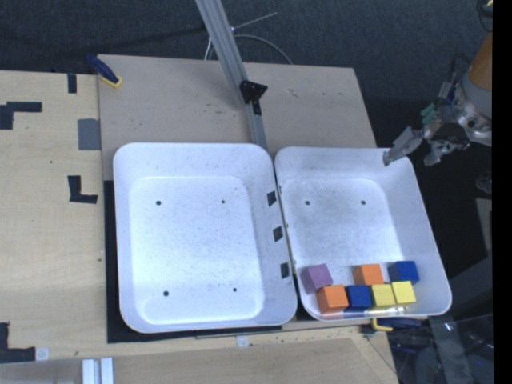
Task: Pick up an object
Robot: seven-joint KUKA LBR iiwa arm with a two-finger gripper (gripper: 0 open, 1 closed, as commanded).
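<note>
Claw (410, 150) hangs with fingers spread, holding nothing, over the right bin's (416, 206) far right corner, well apart from the blocks (364, 288) crowded along its near wall, so a descent risks jamming between touching neighbours.

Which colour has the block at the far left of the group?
Purple block, camera view.

Arm enters at right edge, orange band showing above wrist; gripper (414, 149) hangs over right bin's far right corner, fingers spread apart, nothing between them
</note>
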